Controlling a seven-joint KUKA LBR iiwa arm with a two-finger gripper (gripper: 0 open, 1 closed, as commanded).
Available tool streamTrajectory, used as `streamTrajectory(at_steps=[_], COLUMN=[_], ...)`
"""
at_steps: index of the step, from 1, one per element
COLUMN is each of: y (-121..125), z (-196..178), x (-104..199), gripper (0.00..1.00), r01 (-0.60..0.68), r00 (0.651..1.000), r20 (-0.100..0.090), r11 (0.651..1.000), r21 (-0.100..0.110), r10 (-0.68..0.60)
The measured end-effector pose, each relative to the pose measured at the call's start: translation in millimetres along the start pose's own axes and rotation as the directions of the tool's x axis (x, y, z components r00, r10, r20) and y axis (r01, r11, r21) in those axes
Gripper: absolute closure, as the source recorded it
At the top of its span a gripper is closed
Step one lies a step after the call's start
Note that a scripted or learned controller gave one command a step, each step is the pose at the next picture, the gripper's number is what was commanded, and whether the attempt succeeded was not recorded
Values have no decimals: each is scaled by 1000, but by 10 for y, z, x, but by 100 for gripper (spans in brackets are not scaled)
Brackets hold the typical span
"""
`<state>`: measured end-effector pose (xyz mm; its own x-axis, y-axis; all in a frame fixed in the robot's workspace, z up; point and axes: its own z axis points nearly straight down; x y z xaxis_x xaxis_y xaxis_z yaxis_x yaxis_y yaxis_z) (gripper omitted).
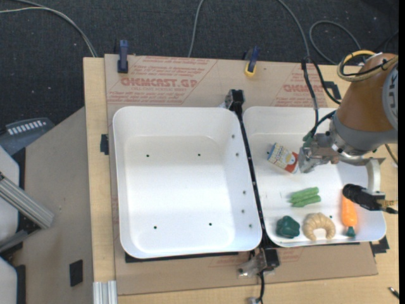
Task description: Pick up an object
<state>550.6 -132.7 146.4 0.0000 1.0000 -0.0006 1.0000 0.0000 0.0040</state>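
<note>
Just right of the small carton (281, 157) in the right bin (354, 236), the gripper (310, 161) hovers, its fingers' spread impossible to tell, so a descent from here could clip the carton's edge and shove it aside instead of straddling it.
</note>
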Motion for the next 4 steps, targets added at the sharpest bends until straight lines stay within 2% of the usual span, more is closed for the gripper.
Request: streamTrajectory(at_steps=[2, 3, 4], y=[56, -45, -136], z=[-900, -990, -889], x=[-6, 500, 933], gripper=[100, 100, 100], r01=[0, 4, 4], r00=[1000, 1000, 1000], r20=[0, -2, -2], r11=[1000, 1000, 1000], r21=[-1, 2, 4], r10=[0, -4, -4])
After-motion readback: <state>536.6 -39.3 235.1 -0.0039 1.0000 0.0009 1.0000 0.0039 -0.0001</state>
